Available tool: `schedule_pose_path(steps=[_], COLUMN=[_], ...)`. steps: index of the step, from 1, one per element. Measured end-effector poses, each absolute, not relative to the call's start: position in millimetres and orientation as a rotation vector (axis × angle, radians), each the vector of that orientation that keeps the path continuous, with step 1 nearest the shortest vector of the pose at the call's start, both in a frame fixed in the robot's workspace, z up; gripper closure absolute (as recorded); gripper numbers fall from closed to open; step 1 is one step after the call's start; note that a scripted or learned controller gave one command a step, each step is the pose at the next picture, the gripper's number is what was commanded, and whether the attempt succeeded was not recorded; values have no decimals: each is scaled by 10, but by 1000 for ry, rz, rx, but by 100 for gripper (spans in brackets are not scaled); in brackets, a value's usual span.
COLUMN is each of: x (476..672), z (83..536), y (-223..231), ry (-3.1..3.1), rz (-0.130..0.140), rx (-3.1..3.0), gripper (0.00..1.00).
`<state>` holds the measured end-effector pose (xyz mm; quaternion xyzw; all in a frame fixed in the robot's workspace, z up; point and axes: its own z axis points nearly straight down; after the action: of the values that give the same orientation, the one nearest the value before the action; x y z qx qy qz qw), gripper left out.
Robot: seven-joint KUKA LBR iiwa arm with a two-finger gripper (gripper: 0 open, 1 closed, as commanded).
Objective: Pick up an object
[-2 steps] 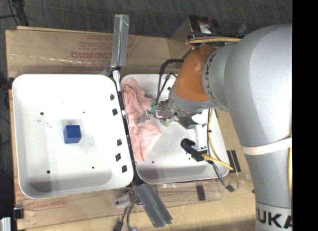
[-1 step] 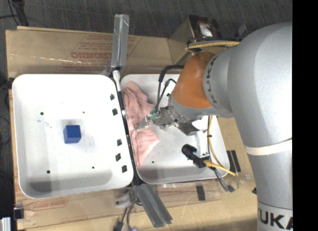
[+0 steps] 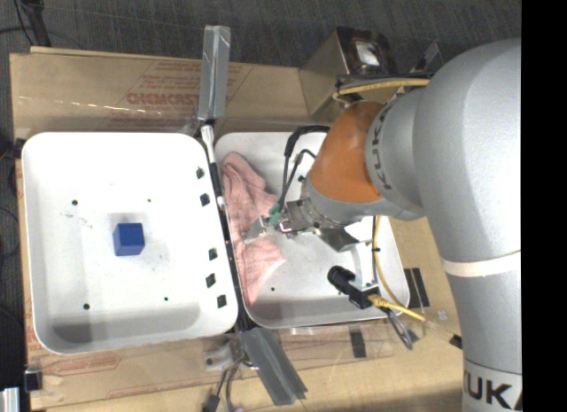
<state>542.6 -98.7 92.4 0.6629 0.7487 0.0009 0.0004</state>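
My tool (image 3: 273, 221) sits low in the right bin (image 3: 301, 313), at about nine o'clock from my orange wrist band (image 3: 347, 164), right at the edge of the pink cloth (image 3: 250, 215). The tool's tip is small, with a green fleck on it, and it meets the cloth where a pale fold rises toward it. I cannot tell whether it is spread or pressed together, nor whether any cloth is caught in it; my own wrist crowds the spot.

The cloth is soft, crumpled and dull pink. It lies along the nine o'clock side of the right bin, running from near the twelve o'clock wall down toward six o'clock, against the divider between the bins.

Both bins are shallow, smooth white plastic with rounded corners. The left bin (image 3: 53, 162) holds a small blue cube (image 3: 129, 238), hard-edged and matte, a little toward nine o'clock of that bin's middle, well apart from my tool.

My arm (image 3: 469, 189) is glossy grey and bulky, covering the three o'clock side of the right bin. A black cable (image 3: 291, 158) loops near my wrist. Under the bins, the surface carries flat brown cardboard (image 3: 106, 82) with red print.
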Motion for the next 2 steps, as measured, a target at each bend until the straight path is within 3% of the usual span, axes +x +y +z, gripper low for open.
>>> schedule_pose_path(steps=[1, 2], x=[5250, 5260], z=[924, 1005], y=[-952, -941], ry=[2353, 2364], rz=[2, 2], rx=[2078, 2076], gripper=[0, 100])
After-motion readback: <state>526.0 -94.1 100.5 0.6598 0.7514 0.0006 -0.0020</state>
